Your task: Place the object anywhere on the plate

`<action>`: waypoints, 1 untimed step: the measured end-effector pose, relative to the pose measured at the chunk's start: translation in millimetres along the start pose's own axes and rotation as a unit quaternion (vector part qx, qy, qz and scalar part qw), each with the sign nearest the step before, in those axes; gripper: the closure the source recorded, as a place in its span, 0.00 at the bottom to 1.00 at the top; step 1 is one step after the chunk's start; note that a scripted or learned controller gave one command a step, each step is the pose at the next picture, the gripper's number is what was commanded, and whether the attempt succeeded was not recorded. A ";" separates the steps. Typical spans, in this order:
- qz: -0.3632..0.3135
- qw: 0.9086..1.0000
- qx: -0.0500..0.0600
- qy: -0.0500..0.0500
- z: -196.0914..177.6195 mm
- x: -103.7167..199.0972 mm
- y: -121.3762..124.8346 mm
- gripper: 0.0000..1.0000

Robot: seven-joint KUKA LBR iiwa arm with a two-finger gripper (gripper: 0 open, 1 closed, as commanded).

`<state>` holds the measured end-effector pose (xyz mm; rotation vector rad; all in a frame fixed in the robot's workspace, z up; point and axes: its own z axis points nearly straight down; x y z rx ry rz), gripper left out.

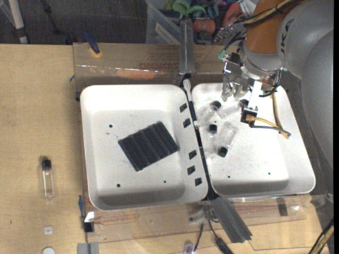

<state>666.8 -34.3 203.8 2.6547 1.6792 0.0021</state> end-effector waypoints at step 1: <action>0.001 1.000 -0.001 0.001 -9.9 -0.8 0.9 1.00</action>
